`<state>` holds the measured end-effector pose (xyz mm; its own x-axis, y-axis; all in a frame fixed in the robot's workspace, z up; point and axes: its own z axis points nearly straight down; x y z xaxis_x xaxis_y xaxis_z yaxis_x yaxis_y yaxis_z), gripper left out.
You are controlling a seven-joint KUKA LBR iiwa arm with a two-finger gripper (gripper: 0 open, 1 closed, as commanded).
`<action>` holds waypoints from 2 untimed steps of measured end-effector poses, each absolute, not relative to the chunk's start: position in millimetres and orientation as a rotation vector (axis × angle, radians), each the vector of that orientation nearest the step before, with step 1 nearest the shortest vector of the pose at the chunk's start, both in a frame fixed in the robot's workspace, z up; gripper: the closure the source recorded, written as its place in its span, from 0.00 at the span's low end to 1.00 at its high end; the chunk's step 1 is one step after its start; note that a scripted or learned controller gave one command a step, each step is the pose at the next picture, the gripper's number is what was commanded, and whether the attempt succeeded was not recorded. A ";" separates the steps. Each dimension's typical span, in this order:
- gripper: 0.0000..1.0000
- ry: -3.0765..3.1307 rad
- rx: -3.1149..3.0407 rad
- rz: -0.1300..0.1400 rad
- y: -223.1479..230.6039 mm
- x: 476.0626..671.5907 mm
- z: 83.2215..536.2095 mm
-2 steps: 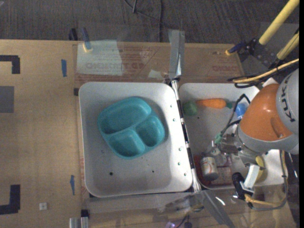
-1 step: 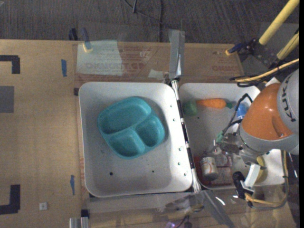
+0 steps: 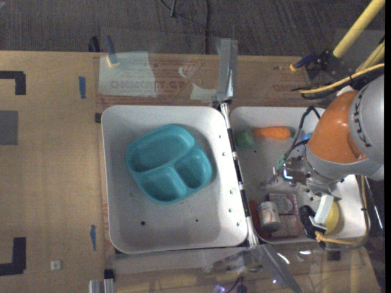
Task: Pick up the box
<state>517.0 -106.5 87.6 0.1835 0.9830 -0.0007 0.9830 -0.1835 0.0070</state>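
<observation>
Right bin (image 3: pixel 360 191): flat reddish box (image 3: pixel 287 215), prob. printed top; hand (image 3: pixel 292 174) above, grip state unclear.

I see two bins side by side on the bench (image 3: pixel 49 182). In the left bin (image 3: pixel 122 224) a divided plate (image 3: pixel 170 162) lies near the middle. In the right bin (image 3: pixel 244 163), a carrot (image 3: pixel 272 132) lies at the far wall, with a small round fruit (image 3: pixel 245 139) just left of it. At the near wall a can (image 3: pixel 267 215) rests on the box (image 3: pixel 287 209). A banana (image 3: pixel 333 217) lies right of the box. The arm (image 3: pixel 342 139) hangs above this bin, and its gripper (image 3: pixel 290 174) is just behind the box.
</observation>
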 end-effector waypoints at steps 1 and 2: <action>1.00 1.991 2.418 0.004 -111.0 516.9 95.7; 0.00 1.992 2.417 0.004 -110.7 516.9 95.7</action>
